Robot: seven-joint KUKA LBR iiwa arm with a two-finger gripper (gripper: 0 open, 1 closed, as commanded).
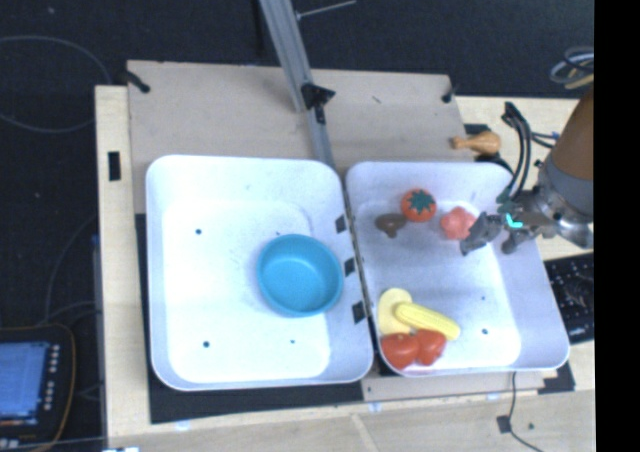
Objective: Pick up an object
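Observation:
The right bin [500,290] holds several toys: a red tomato with a green top [418,204], a pink piece [457,223], a small brown piece [390,225], a yellow banana [420,316] and a red pepper [412,348]. My gripper [492,238] hangs over the right bin's upper right part, just right of the pink piece. Its two dark fingers stand apart, open, with nothing between them. The left finger [475,237] is close beside the pink piece; whether it touches is unclear.
A blue bowl [298,275] sits in the left bin [200,200]. A tan toy [476,143] lies on the bench behind the right bin. A grey metal post [285,30] slants up from between the bins at the back.

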